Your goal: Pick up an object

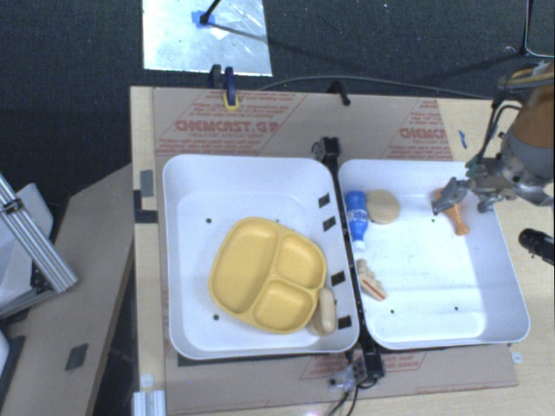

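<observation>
1. Hovering over the right bin (pixel 499 319), the hand (pixel 464 196) hangs at its far right corner, above an orange object (pixel 458 222), perhaps lining up a grab.
2. A blue bottle (pixel 355 209) and tan disc (pixel 382 206) hug the divider, well apart.
3. Whether the hand grips anything, I cannot tell; it's too small and cluttered.

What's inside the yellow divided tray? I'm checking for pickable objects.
The yellow tray shows three bare compartments. A beige piece rests beside its rim. Anything beneath the tray is hidden.
</observation>
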